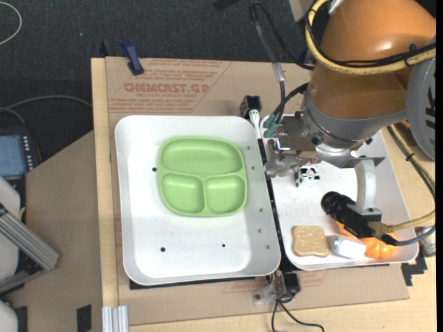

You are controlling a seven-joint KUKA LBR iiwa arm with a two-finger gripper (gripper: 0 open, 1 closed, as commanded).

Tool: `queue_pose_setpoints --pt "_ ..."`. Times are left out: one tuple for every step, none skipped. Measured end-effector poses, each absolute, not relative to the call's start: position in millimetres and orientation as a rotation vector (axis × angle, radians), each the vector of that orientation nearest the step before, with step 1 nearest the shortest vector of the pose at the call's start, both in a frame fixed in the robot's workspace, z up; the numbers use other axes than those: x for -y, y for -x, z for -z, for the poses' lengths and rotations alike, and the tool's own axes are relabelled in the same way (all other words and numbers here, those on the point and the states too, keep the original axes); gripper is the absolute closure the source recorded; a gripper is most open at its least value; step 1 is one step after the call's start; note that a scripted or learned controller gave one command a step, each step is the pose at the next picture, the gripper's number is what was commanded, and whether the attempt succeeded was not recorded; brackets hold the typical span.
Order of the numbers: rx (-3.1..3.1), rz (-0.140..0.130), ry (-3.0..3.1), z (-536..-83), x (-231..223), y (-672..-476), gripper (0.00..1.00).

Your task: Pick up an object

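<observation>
Dark carpet surrounds a bench topped with a brown cardboard sheet (166, 81) printed in red, and a blue clip (131, 57) sits at the sheet's far left edge. On it two white bins lie side by side. The left bin (138, 220) holds a pale green plate (203, 176) with three compartments, lying flat toward the far half. The grey and orange arm (367, 54) covers the far part of the right bin (387, 178), and the gripper (297, 161) hangs low at that bin's far left, next to the wall between the bins; whether it is open or closed, or has hold of anything, cannot be told. A tan toast-shaped piece (309, 241) lies flat at the near left of the right bin, well apart from the gripper. Just right of it lies a white and orange item (361, 248).
</observation>
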State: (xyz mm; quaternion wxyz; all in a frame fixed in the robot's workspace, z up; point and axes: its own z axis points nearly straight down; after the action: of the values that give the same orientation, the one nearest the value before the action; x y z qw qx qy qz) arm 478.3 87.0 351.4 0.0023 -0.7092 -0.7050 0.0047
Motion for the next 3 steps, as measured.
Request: queue_pose_setpoints --pt "2.229 0.013 2.221 -426 -117 -480.0 1.00" --pt "2.224 -0.005 2.215 -411 -142 -478.7 1.00" --pt "2.224 0.001 2.219 -422 -141 -479.5 1.00"
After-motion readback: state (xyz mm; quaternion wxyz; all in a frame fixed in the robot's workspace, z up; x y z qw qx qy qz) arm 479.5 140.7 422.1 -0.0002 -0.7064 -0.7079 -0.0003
